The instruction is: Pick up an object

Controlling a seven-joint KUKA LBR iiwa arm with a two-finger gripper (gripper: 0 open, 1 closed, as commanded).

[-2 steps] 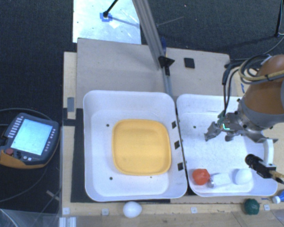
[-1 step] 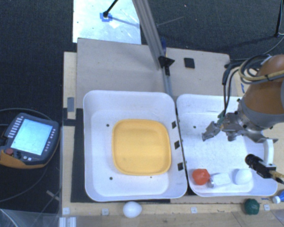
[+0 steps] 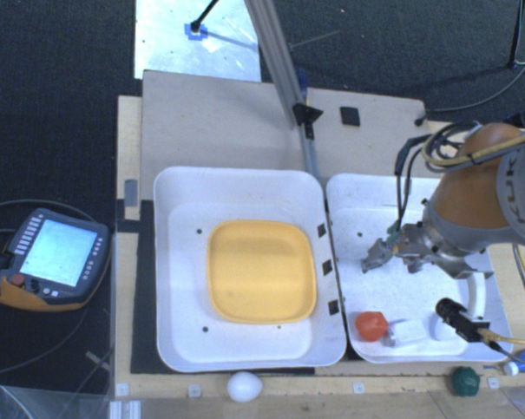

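1. Target pick: small red rounded lump, lying in the right shallow white bin, close to its front wall and toward its left corner.
2. Handling, my guess: light and compact, possibly rubbery. The rounded sides could roll or squirt out under a pinch, so I'd take it across the middle, straight from above.
3. Grey two-finger gripper hangs over the middle of the right bin, apart from the red lump. I see nothing in it, and I cannot tell whether it is open or closed.
4. Small white object sits just beside the red lump. I can't tell if they touch, and it may get nudged or caught along.
5. Front bin wall crowds that side.
6. Left white bin holds a yellow square plastic plate, not in the way.
7. Outside the bins, at the bench front: white egg-shaped ball and dark green ball.
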